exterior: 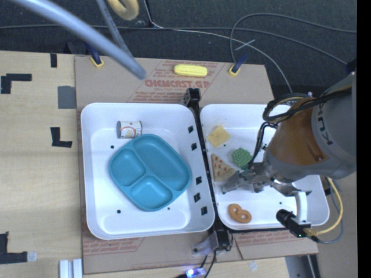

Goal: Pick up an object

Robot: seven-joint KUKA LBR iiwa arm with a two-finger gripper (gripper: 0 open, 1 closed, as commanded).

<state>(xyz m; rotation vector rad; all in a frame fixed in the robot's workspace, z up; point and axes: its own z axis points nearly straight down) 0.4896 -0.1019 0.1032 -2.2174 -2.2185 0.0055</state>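
White bins: you have two side by side, the left bin and the right bin.
Left bin: you can see a blue tray with three parts, and a small can lying on its side just behind it.
Right bin: you can see a yellow block, a green lump, a pizza slice and a brown pretzel.
Arm: your grey arm comes in from the right and bends down over the right bin.
Gripper: your gripper is low in the right bin, just beside the pizza slice and the green lump. You cannot tell if it is open, or if it has hold of a thing.
Behind the bins: a yellow banana lies on the cardboard.
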